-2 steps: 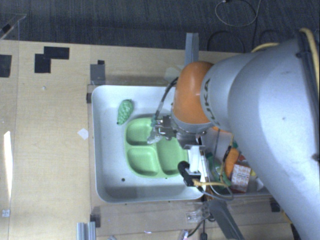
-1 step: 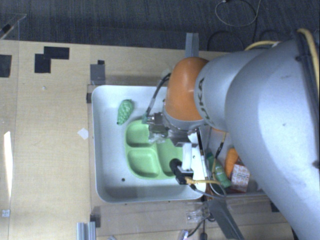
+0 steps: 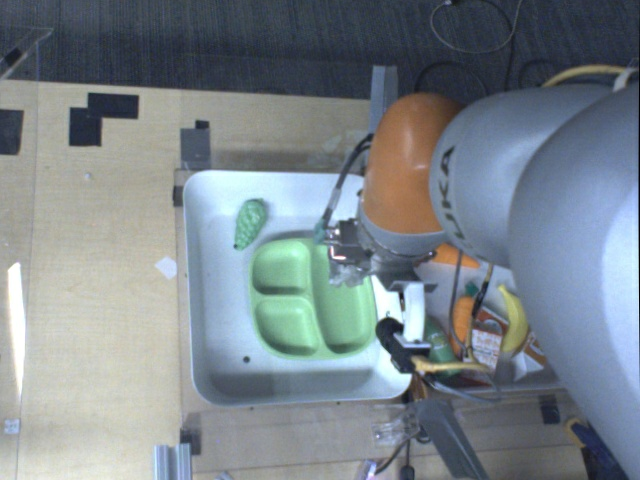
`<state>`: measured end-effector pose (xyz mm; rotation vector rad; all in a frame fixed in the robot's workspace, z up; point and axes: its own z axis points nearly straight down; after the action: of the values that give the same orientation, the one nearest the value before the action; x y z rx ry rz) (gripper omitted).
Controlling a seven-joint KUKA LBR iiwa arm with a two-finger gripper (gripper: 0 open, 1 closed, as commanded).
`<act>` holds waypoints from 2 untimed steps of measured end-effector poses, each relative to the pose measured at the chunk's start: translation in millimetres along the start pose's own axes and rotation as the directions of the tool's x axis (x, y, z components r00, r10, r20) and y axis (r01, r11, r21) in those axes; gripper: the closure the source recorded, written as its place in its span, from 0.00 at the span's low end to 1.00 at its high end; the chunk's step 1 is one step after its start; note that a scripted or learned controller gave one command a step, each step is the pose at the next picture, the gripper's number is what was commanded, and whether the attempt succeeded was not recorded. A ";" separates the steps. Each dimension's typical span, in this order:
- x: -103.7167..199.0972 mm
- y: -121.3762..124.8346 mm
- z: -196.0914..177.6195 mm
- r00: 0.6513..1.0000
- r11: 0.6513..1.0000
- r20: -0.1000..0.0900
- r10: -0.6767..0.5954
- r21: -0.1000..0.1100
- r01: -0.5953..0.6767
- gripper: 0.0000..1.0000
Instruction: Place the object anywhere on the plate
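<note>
A light green plate with three compartments lies in the left white bin, slightly right of its middle. A small bumpy dark green object rests on the bin floor just beyond the plate's upper left corner, apart from it. My gripper hangs under the orange wrist band, over the plate's right long compartment near its upper end. The wrist hides most of the gripper, and nothing can be made out between its tips.
The grey arm covers most of the right bin. Beside it show a yellow banana, an orange item and a small red and white packet. The wooden bench lies bare to the left.
</note>
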<state>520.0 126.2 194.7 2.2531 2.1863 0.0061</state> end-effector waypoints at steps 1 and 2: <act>-19.1 -32.2 4.3 1.000 1.000 0.001 0.030 0.002 -0.030 1.00; -98.4 -29.2 10.5 0.993 0.993 0.001 0.114 0.000 -0.114 1.00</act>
<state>488.0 28.8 183.9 2.3738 2.0539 0.0044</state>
